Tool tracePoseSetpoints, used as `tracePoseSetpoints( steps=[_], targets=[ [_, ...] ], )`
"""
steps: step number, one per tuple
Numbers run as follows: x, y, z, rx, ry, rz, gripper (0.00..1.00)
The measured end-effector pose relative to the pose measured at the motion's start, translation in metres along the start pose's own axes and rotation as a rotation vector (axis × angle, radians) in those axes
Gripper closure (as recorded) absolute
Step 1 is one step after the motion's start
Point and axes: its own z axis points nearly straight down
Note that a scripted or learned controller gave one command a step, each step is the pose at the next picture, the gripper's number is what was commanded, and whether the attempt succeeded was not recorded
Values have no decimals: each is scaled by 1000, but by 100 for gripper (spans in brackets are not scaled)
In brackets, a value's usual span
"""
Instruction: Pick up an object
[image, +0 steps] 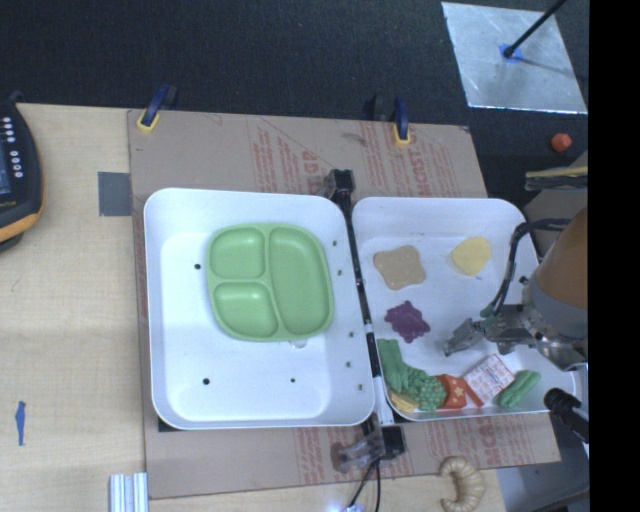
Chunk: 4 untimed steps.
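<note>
Hovering low over right bin (440, 212) floor, gripper (462, 338) beside purple toy (407, 320), above red-and-white packet (489, 378); finger state impossible to tell. Nothing visibly lifted: picking seemingly yet to happen. Green divided plate (270, 281) resting in left bin (170, 300).

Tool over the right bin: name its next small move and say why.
Probably a short drop with a slight shift toward the purple piece. The tool hangs over bare floor of the right bin with nothing between its fingers, and that piece lies just to its left, apart from the tan piece and the heap along the bin's near edge.
</note>
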Motion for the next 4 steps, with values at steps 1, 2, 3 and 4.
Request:
tracePoseSetpoints(
  steps=[1,2,3,4],
  targets=[
    [68,62,31,-6,-1,-8,0],
    [62,59,19,-2,-3,-1,100],
    [28,66,-70,-13,-6,6,100],
    [69,74,-101,-8,-2,-1,100]
  ],
)
